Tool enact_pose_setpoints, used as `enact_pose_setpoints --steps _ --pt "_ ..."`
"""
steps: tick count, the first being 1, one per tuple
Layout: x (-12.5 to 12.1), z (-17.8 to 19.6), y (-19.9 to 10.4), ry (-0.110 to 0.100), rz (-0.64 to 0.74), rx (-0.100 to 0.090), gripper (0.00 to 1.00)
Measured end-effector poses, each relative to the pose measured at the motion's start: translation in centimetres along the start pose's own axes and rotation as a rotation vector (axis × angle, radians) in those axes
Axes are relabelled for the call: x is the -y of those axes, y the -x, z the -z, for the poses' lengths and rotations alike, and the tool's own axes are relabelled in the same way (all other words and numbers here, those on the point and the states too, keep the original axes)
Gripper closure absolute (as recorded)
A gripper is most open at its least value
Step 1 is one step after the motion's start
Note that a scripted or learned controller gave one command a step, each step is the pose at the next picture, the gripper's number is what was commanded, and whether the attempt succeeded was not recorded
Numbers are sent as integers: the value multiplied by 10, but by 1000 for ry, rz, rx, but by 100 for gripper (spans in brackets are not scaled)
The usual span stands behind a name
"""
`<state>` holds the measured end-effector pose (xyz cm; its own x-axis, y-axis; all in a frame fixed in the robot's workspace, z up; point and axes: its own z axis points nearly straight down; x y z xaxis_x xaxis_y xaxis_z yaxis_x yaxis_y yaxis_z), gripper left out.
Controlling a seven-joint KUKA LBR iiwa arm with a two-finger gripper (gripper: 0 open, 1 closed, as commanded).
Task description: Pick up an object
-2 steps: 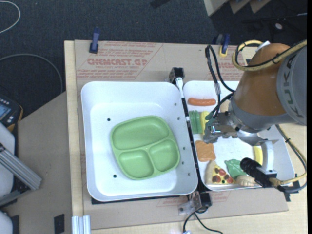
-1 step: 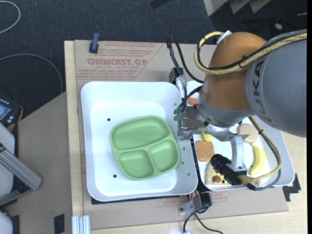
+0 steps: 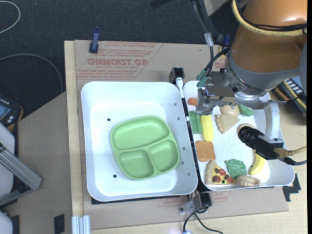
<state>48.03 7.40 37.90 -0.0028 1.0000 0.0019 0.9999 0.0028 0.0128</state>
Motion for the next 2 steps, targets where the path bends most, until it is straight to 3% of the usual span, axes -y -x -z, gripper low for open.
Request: enact_pose_setpoints --steps 1,2 --pt "1 -116 -25 -22 -2 3 100" --pt "-34 -179 -4 -19 -6 4 100"
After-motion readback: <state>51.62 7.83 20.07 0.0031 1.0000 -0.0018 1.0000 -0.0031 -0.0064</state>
